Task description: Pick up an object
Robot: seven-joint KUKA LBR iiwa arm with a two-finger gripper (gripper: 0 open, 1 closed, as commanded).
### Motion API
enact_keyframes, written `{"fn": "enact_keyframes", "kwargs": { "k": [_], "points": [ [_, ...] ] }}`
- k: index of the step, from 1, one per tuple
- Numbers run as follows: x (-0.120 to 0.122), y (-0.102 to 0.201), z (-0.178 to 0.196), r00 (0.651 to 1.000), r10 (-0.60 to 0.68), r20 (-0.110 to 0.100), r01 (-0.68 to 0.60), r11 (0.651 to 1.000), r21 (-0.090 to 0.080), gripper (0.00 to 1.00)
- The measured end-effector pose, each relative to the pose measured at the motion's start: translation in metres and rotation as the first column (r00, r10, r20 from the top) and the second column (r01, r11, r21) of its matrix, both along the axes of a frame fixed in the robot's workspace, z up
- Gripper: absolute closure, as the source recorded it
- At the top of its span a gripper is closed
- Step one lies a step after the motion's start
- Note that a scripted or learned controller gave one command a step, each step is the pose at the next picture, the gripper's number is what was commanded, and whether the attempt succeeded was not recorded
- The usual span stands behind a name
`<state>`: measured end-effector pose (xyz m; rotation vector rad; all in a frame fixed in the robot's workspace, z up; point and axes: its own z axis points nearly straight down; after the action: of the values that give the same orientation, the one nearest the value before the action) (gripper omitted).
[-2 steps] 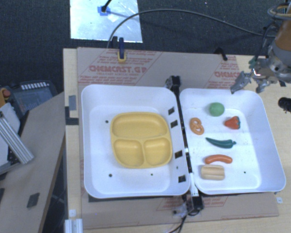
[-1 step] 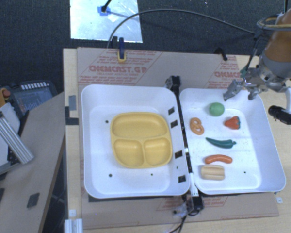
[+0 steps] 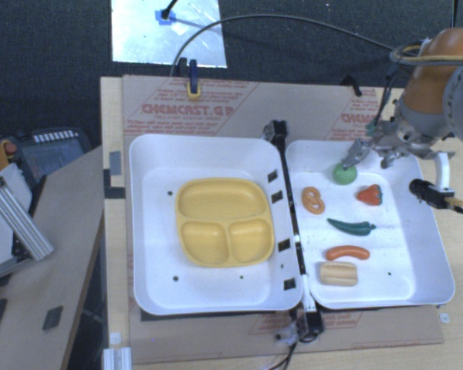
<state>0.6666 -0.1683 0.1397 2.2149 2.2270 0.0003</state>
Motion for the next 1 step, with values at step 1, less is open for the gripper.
{"fn": "enact_keyframes", "kwargs": {
  "k": [1],
  "points": [
    [0.0015, -0.0007, 0.0138, 1.0, 0.002, 0.006, -0.002, 1.0, -0.002, 1.0]
  ]
}}
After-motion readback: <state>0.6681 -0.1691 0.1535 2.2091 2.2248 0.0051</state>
